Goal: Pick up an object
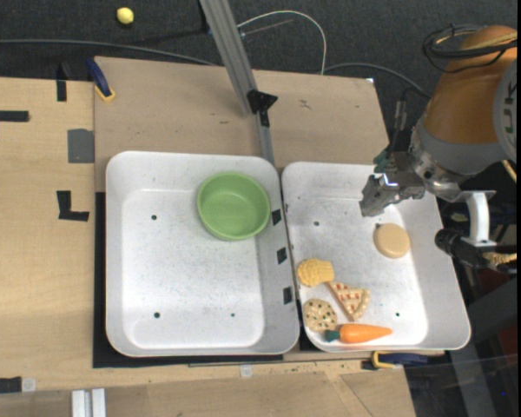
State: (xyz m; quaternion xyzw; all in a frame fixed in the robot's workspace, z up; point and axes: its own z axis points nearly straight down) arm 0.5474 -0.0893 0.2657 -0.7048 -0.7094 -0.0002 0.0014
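From my station I see the arm (469, 102) reaching in from three o'clock, its pincer (375, 200) hanging over the upper part of the right bin (330, 189); I cannot tell from this angle how the pincer stands, and nothing shows held in it; just beside it, toward five o'clock, a round tan biscuit (392, 240) lies on the bin floor; further toward six o'clock sit a yellow corn piece (315, 272), a pizza slice (351, 300) touching or nearly touching it, a round cookie (319, 314) and an orange carrot (363, 334) along the bin's near rim; the left bin (156, 276) holds a green bowl (234, 205), upright, at its one o'clock corner; both bins rest side by side on the table (35, 259); a small yellow ball (125, 15) lies on the dark floor at eleven o'clock, well apart.
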